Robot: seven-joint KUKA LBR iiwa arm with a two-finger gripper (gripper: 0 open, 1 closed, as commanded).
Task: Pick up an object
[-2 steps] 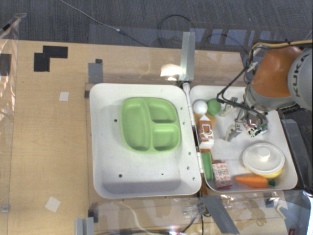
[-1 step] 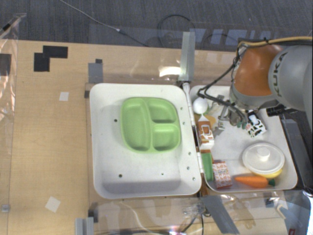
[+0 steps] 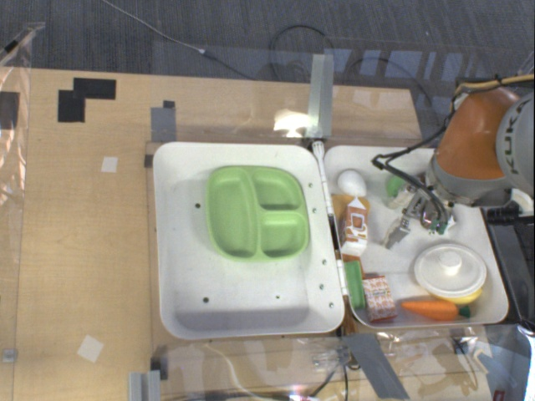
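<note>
My gripper (image 3: 416, 226) hangs over the middle of the right bin (image 3: 498, 301), reaching in from the right under the orange band. It looks open, with nothing between its fingers. Just left of it lies a white bottle with an orange label (image 3: 357, 221). A white egg-shaped thing (image 3: 351, 179) rests above the bottle, and a small green object (image 3: 394, 187) sits at the bin's back. Below the gripper stands a white lidded bowl on a yellow base (image 3: 450, 271). Along the front lie an orange carrot (image 3: 430, 309), a red-and-white box (image 3: 378, 296) and a green bar (image 3: 353, 283).
The left bin (image 3: 180, 299) holds a green divided plate (image 3: 255, 212). A metal post (image 3: 321, 98) stands behind the seam between the two bins. Black cables loop near the wrist at the right bin's back.
</note>
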